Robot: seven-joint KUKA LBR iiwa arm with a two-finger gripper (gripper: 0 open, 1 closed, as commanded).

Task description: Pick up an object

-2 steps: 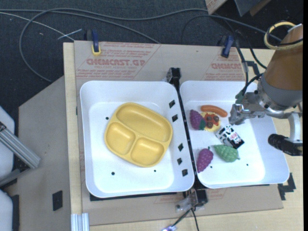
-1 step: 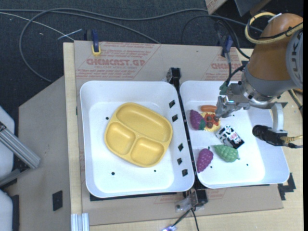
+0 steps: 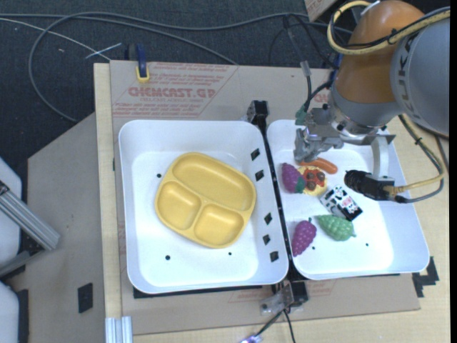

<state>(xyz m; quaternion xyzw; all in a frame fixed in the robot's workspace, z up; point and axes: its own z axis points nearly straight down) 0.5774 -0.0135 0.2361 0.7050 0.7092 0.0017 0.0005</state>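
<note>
Hovering just above the orange toy (image 3: 319, 166), the gripper (image 3: 308, 151) looks seemingly empty.

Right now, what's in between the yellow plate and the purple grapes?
In the camera view, the two bins' touching walls, with a black strip and clips, run between the yellow plate and the purple grapes. No toy lies there.

Bench (image 3: 178, 91) (brown board) bears two white bins (image 3: 136, 213) side by side.
</note>
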